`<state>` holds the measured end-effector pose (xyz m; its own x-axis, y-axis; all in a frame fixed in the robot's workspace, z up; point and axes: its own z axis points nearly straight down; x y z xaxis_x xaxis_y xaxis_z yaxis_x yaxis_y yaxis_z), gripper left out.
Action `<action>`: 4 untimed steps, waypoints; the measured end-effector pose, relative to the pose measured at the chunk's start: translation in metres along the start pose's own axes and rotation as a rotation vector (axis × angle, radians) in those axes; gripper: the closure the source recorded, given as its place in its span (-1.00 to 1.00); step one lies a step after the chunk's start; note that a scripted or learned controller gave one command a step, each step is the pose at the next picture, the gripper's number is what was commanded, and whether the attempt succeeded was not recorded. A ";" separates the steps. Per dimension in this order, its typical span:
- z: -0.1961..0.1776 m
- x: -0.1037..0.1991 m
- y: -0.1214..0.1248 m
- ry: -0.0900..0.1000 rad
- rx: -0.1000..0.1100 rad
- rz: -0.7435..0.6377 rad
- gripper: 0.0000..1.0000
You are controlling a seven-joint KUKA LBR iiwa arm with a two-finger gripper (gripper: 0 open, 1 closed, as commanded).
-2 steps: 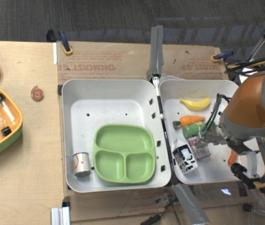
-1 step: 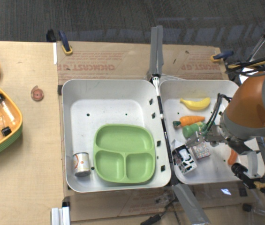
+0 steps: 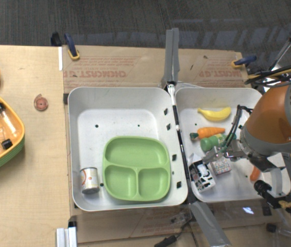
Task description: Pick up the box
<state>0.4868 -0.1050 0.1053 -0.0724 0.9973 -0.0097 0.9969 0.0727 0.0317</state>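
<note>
Bench (image 3: pixel 32 199), right bin (image 3: pixel 238 187) — hand (image 3: pixel 218 155) low over box (image 3: pixel 221 165); finger state indeterminate. Recommended: centre over box, clear of neighbouring carrot (image 3: pixel 209 133), before closing.

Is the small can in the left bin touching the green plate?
Apart. The camera view shows a strip of white bin floor between the can and the green plate.

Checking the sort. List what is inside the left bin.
In the left bin: a green divided tray and a small can. Whatever lies beneath the tray is covered.
</note>
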 end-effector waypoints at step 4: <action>0.006 -0.003 -0.011 0.010 0.036 -0.045 1.00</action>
<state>0.4764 -0.1090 0.0992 -0.1172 0.9931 -0.0005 0.9931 0.1172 -0.0043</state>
